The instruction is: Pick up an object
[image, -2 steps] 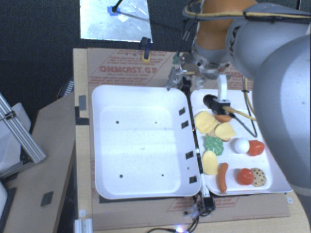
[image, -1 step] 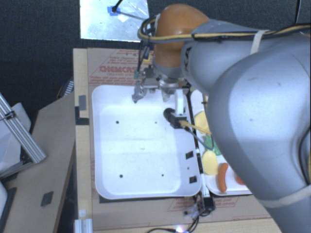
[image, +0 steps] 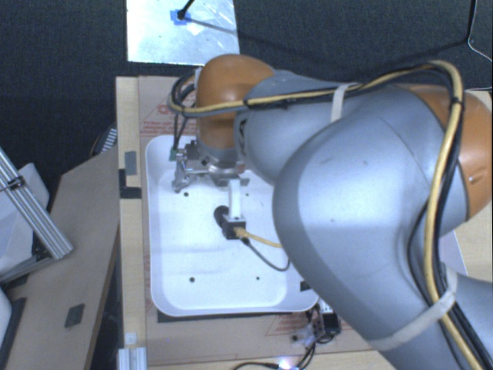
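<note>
1. The grey arm (image: pixel 362 206), smooth and bulbous with a glossy orange band (image: pixel 223 91), is reaching in from the right and covering much of the bench.
2. Its bare-metal gripper (image: pixel 182 177) is hanging low over the far left part of the white bin (image: pixel 185 284). I cannot tell whether it is spread or pressed together.
3. The bin is lying shallow and smooth, with rounded corners, on a brown cardboard-like board (image: pixel 131 230).
4. I cannot tell where an object is lying, because the arm is hiding much of the bins.
5. A crinkled, shiny sheet (image: pixel 181 18) is lying beyond the board.
</note>
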`<move>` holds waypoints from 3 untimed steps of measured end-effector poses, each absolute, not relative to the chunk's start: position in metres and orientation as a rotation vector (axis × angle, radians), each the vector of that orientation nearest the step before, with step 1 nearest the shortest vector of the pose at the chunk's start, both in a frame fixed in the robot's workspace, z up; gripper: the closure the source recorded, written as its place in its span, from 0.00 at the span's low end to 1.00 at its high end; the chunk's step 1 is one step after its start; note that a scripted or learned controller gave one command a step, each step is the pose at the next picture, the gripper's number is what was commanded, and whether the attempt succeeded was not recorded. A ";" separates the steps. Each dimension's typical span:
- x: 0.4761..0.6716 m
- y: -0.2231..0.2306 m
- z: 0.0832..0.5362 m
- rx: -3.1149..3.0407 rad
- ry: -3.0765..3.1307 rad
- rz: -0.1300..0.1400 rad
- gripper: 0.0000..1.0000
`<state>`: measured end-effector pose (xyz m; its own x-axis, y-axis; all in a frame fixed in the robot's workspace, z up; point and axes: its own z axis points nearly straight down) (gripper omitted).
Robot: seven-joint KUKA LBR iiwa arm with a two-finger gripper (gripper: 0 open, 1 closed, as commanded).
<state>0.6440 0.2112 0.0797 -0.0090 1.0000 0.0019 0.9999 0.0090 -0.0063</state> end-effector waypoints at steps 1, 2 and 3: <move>0.670 0.216 0.086 -2.215 -2.229 -0.006 0.00; 0.624 0.236 0.084 -2.211 -2.228 0.002 0.00; 0.647 0.178 0.130 -2.229 -2.222 -0.006 0.00</move>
